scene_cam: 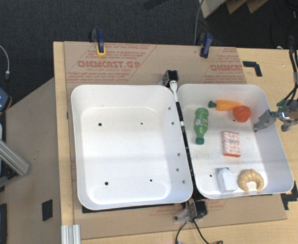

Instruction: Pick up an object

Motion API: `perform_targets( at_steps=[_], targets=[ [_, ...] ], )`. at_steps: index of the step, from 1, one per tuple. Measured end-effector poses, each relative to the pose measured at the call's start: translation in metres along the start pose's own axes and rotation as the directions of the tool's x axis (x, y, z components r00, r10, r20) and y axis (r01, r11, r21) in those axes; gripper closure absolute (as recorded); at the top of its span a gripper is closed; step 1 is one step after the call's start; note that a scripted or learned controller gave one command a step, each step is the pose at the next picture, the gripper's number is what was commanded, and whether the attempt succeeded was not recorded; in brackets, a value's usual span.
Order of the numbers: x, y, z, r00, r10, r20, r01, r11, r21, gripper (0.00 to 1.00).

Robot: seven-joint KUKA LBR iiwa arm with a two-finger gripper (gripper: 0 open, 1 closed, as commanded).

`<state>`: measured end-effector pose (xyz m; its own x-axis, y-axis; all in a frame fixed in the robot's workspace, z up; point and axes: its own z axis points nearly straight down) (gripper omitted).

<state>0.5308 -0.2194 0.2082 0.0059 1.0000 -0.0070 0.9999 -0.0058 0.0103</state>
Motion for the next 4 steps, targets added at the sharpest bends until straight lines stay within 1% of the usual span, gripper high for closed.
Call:
perform_targets(
  at_steps=[1, 2, 3, 4],
  targets=[
    [-0.007, -0.052, -0.073, 1.000, -0.003, -0.001, 0.003, 1.000, 0.002, 0.00],
    [-0.006, -0.049, -0.117, 1.000, -0.007, -0.003, 0.007, 1.000, 0.003, 0.00],
    [-0.006, -0.050, -0.135, 1.000, -0.007, -0.004, 0.007, 1.000, 0.006, 0.00],
    [-0.001, -0.055, 0.114, 1.000, -0.006, -0.016, 0.007, 1.000, 0.022, 0.00]
  ],
)
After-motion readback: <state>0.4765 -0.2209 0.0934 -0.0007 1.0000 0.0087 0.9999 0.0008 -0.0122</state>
